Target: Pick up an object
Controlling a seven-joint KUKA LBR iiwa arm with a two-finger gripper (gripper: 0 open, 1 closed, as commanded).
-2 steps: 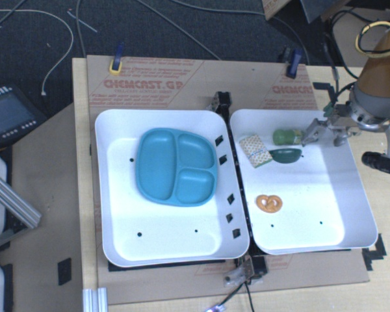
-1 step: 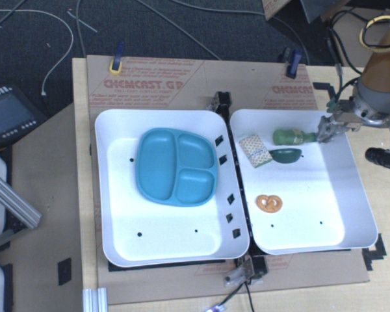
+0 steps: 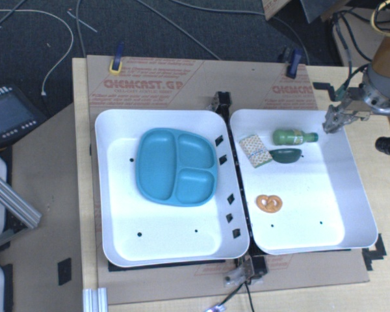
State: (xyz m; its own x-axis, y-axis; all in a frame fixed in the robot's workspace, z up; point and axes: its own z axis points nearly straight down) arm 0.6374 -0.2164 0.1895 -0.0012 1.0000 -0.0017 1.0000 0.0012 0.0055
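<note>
Dark carpet floor (image 3: 182, 18), loose cables (image 3: 52, 12), cardboard-topped bench (image 3: 182, 77)

The left bin (image 3: 117, 226) holds a blue divided plate (image 3: 177, 167). The right bin (image 3: 351, 200) holds a green bottle (image 3: 294, 136), a dark green object (image 3: 285, 155), a patterned packet (image 3: 255, 150) and a pretzel (image 3: 269, 204). The claw (image 3: 337, 117) hovers at the bin's 2 o'clock edge.

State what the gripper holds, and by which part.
Nothing: the gripper hangs over the right bin's upper right edge, apart from the bottle.
</note>
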